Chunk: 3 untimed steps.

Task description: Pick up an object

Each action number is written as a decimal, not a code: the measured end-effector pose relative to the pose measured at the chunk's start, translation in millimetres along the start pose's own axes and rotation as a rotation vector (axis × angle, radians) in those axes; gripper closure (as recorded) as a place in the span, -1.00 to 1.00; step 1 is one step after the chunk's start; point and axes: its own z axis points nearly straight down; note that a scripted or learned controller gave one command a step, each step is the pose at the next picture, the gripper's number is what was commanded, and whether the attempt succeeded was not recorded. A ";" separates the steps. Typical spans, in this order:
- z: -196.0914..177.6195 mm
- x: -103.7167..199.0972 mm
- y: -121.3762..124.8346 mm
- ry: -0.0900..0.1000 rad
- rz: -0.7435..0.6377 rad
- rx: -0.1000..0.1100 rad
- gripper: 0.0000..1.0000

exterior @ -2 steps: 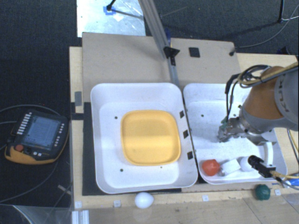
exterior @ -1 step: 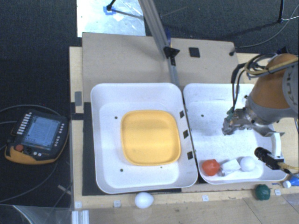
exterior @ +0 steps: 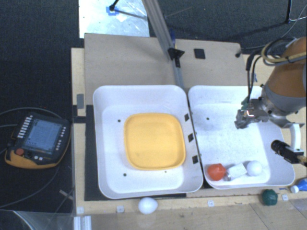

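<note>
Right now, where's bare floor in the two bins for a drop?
Right bin: open floor from the far wall to mid-bin, left of the claw. Its near edge is crowded: orange ball, white object. Left bin: the yellow plate takes the middle; only margins remain.

Grey arm (exterior: 280, 102), orange band — black cables
</note>
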 end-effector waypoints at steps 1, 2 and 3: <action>-29.1 -0.1 0.9 0.000 0.001 0.003 1.00; -18.8 49.9 18.4 0.001 -0.003 0.006 1.00; -25.5 107.5 25.8 0.002 -0.004 0.005 1.00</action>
